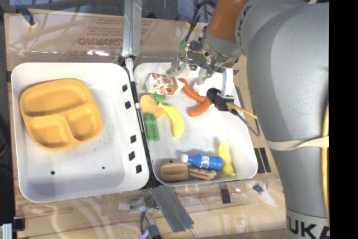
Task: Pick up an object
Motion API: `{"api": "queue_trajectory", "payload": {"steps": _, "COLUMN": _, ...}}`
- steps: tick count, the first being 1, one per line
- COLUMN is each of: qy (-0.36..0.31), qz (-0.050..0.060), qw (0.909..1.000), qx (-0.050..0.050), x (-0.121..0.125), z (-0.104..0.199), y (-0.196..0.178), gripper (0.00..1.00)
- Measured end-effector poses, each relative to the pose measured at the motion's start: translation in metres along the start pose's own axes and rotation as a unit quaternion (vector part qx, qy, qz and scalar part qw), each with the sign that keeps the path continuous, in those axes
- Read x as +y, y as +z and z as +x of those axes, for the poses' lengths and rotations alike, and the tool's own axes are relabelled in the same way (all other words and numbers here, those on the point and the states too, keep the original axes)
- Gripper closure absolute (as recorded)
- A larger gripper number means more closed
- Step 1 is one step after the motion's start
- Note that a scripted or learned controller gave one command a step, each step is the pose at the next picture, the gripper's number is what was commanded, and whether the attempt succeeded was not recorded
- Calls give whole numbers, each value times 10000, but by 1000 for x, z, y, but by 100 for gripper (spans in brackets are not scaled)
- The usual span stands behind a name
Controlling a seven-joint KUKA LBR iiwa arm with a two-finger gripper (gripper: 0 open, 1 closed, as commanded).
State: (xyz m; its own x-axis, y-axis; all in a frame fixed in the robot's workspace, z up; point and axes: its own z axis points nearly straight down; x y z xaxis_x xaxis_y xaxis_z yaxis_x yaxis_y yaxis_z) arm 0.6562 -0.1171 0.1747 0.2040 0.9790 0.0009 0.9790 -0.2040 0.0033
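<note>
From the fixed camera, looking down at a slant, the grey arm fills the right of the frame, and its pincer (190, 67) hangs over the upper part of the right bin (246, 143). Its two metal fingers (174, 68) stand spread apart with nothing between them, so it is open and empty.

The step in hand looks like the approach: the pincer is poised above the pile but not closed on anything. Just below it, near the centre of the frame, lie two orange-red sausage-like pieces (194, 99), one across the other, and to their left a small printed carton (163, 85). These look like the nearest candidates. The next move would call for lowering straight down so the fingers straddle one piece, then closing; the curved pieces lie close together, so catching only one may be tricky.

Lower in the same bin are a yellow banana (174, 120), a green piece (151, 126) by the bin's left wall, a blue bottle (203, 162), a second small yellow piece (226, 159) and a brown block (174, 172). The left bin (67, 176) holds a yellow divided tray (59, 113). Both bins rest on the surface (84, 36).
</note>
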Motion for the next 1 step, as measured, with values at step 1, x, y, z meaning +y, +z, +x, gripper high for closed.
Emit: {"api": "queue_trajectory", "payload": {"steps": 1, "qy": -56, "qz": 73, "qw": 10000, "qx": -7, "x": -84, "z": -11, "y": 80, "gripper": 0}}
